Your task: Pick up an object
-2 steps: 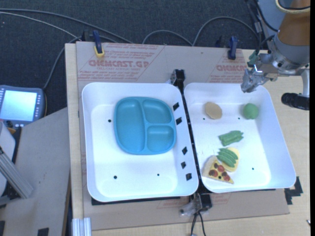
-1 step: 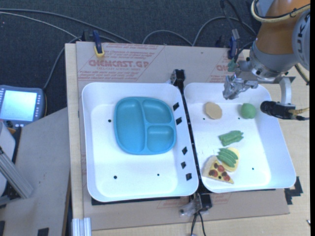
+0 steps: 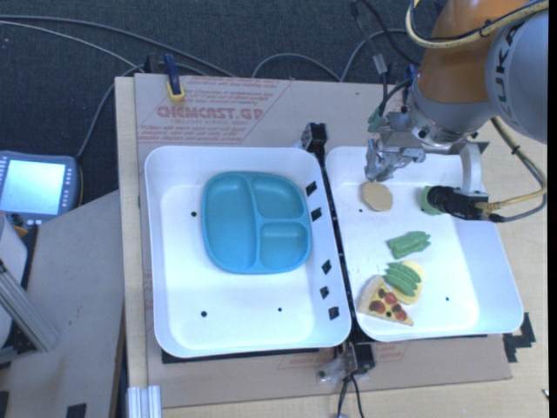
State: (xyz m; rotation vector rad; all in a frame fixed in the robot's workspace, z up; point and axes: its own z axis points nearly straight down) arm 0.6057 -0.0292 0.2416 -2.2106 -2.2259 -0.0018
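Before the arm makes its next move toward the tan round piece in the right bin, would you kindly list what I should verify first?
1. Gripper lined up with the tan round piece: ok, it hovers at the piece's far edge.
2. Room around the piece: ok, the green pods lie apart from it, nearer the camera.
3. Piece away from the walls of the right bin: ok, bare floor shows all round it.
4. Pizza slice out of the way: ok, it lies near the bin's front corner.
5. Gripper's height above the piece: cannot tell from this slanted view.
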